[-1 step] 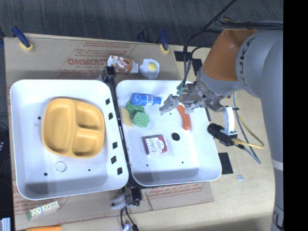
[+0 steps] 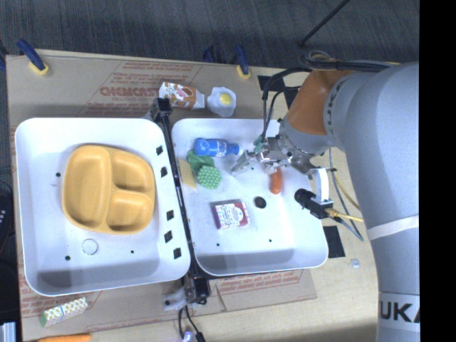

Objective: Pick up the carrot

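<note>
Near counter's front edge we see a red packet [image 2: 230,214] in the right bin [image 2: 299,251]. Carrot [image 2: 276,183] lies by that bin's right wall, just beside the hand [image 2: 258,159]; we can't tell its opening.

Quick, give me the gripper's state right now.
Gripper: over the right bin, just above the carrot; whether it is open, shut or holding anything cannot be told.

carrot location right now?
The carrot lies in the right bin, toward its right side, just below the gripper and up-right of a small dark disc.
</note>
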You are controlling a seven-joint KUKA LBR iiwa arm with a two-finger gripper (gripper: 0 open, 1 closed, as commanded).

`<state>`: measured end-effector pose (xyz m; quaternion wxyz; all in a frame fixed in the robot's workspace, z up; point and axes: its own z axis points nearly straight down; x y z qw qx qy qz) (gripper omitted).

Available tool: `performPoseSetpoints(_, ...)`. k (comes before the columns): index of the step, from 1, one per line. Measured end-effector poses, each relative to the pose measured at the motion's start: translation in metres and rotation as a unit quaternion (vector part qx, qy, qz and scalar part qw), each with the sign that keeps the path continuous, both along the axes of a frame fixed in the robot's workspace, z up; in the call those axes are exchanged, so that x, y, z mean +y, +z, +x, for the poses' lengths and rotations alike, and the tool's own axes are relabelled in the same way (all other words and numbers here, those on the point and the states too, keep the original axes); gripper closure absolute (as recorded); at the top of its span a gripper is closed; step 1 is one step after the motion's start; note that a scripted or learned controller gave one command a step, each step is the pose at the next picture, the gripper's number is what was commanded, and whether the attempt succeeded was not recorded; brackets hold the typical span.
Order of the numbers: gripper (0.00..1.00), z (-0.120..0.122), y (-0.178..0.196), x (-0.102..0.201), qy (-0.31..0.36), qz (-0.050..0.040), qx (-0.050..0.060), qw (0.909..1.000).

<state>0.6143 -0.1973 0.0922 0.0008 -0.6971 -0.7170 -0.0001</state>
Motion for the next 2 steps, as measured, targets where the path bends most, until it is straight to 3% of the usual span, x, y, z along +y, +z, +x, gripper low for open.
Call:
performPoseSetpoints(1, 1.00, 0.000, 0.010, 0.000, 0.002, 0.0000, 0.001, 1.0000)
performPoseSetpoints(2, 1.00, -0.012, 0.191, -0.014, 0.063, -0.0016, -0.001, 0.9980)
